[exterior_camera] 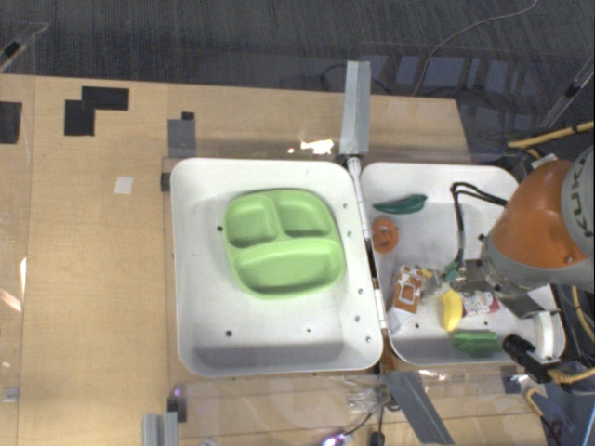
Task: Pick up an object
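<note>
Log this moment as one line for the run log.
arm: over right bin | gripper: low by yellow object | grasp: unconfirmed | left bin: green divided tray

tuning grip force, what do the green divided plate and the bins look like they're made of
Green divided plate: looks like moulded plastic with a matte to satin finish; uniform colour, rounded compartment edges, only soft highlights. Left bin and right bin: seem to be smooth white plastic, slightly glossy, with rounded corners and faint sheen near the rims. Painted metal can't be ruled out.

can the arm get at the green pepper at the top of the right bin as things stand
Probably yes: the green pepper lies alone on bare bin floor, nothing on it, and the arm is already over that bin.
</note>
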